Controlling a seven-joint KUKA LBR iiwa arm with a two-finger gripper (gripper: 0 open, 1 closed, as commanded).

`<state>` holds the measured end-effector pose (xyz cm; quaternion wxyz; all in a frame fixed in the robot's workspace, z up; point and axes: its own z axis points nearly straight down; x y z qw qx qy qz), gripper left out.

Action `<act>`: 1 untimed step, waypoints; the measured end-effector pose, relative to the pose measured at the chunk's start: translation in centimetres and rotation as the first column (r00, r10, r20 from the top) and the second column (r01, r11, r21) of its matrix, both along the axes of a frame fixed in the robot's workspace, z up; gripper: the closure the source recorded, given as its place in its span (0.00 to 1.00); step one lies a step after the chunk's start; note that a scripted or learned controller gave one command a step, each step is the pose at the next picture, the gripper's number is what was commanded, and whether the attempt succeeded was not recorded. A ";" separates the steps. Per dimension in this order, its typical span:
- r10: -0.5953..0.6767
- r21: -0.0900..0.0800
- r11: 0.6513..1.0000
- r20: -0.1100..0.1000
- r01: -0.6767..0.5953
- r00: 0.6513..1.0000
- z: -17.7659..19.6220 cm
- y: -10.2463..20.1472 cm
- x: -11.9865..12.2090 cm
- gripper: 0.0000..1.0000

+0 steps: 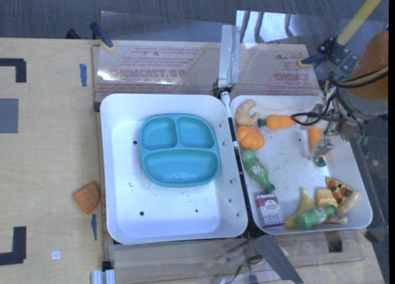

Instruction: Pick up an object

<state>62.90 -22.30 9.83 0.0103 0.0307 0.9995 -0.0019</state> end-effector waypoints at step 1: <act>-0.119 0.004 0.993 -0.011 0.119 0.993 -1.1 -0.1 0.5 0.00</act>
